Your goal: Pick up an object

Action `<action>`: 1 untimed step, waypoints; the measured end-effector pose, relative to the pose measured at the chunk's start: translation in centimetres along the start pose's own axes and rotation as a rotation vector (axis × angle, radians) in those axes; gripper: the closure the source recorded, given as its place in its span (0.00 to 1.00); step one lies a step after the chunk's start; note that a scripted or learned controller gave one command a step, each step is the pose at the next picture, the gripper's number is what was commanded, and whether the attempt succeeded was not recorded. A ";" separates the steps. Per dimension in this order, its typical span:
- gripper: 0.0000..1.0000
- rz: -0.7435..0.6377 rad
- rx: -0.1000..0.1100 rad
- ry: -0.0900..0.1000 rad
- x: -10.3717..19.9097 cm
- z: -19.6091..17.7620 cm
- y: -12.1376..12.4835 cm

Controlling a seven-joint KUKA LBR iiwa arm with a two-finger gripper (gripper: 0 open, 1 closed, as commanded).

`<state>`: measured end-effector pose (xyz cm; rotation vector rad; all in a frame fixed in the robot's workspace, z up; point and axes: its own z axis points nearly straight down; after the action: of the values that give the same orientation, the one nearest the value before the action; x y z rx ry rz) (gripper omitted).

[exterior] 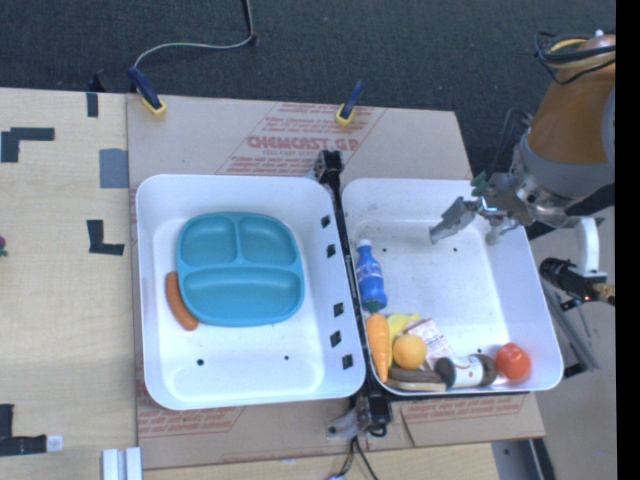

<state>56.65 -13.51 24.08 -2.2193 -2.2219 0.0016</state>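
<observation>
1. Your gripper hung over the upper right part of the right bin, above bare white floor. Its two fingers were spread apart with nothing between them.

2. Everything you could pick in that bin sat well away from it, along the left wall and the near edge: a blue bottle standing against the divider, an orange carrot below it, a round orange fruit on something yellow, a crumpled wrapper, a dark bottle lying on its side, and a red tomato-like piece in the near right corner.

3. The biggest risk, as I judged it, was closing on nothing: a straight descent from there would have met only the bin floor.

4. If you had aimed at the near-edge pile, crowding was the trouble. The carrot, fruit, wrapper and dark bottle touched or overlapped, so a finger could have landed on a neighbour and shoved the target aside.

5. The round pieces looked likely to roll out of a pinch, and the bin wall left little room beside the tomato-like piece and the blue bottle.

6. The left bin held a blue divided plate and a sausage just beside it, farther still from your gripper.
</observation>
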 end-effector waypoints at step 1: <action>0.00 0.000 0.002 0.000 3.9 7.4 2.6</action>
<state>59.27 -9.57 16.67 -2.2179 -2.2214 0.0032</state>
